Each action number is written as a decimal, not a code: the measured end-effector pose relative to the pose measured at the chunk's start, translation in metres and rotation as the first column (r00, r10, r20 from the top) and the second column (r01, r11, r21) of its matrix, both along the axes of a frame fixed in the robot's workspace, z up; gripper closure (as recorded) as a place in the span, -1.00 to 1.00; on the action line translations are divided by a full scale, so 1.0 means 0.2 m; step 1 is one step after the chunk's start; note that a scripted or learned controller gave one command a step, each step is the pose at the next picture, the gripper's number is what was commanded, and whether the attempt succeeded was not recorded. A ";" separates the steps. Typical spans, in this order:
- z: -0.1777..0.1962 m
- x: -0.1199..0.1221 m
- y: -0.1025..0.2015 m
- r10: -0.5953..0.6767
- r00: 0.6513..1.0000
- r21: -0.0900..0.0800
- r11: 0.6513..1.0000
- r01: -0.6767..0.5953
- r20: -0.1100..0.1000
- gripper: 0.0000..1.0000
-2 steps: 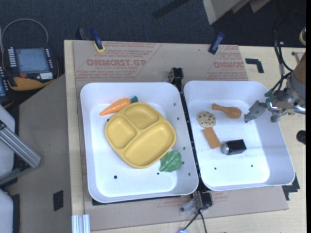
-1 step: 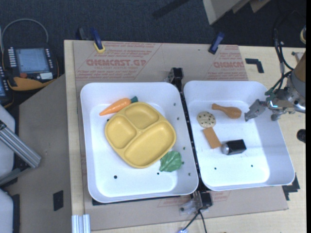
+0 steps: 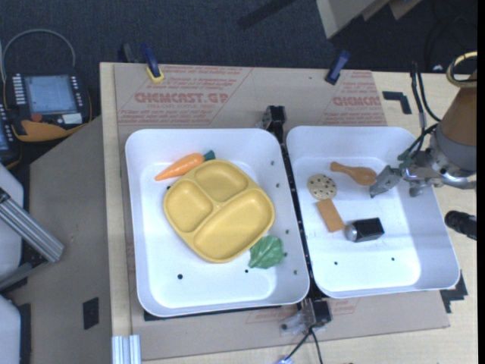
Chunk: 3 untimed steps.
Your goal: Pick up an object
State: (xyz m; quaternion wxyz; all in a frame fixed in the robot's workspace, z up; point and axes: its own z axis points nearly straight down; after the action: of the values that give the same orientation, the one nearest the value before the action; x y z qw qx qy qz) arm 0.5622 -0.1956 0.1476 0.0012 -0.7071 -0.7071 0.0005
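The right bin [image 3: 424, 271] holds a tan wooden spoon [image 3: 355, 173], a round speckled cookie [image 3: 321, 185], an orange-brown cracker bar [image 3: 330, 215] and a black and silver block [image 3: 365, 230]. My gripper [image 3: 398, 183] hangs over the bin's right part, just right of the spoon's bowl. It is open, with nothing between its fingers. One fingertip [image 3: 380, 184] sits close to the spoon; whether it touches is unclear.
In the left bin [image 3: 144, 226] lie a yellow divided plate [image 3: 220, 209], a toy carrot [image 3: 179, 166] and a green leaf [image 3: 266, 252]. A black clamp [image 3: 274, 117] joins the bins at the back. Cables run at the far right.
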 end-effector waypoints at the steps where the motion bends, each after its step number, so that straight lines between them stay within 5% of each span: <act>1: -0.32 -0.02 0.03 0.000 1.000 0.002 1.000 0.000 -0.006 -1.00; 2: -0.32 -0.02 0.03 0.000 1.000 0.000 1.000 0.000 -0.001 -1.00; 3: -0.26 -0.01 0.03 0.000 1.000 -0.001 1.000 0.000 0.003 1.00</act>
State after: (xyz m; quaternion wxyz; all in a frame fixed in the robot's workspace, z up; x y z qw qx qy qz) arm 0.5595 -0.1903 0.0954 -0.0001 -0.7071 -0.7071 -0.0002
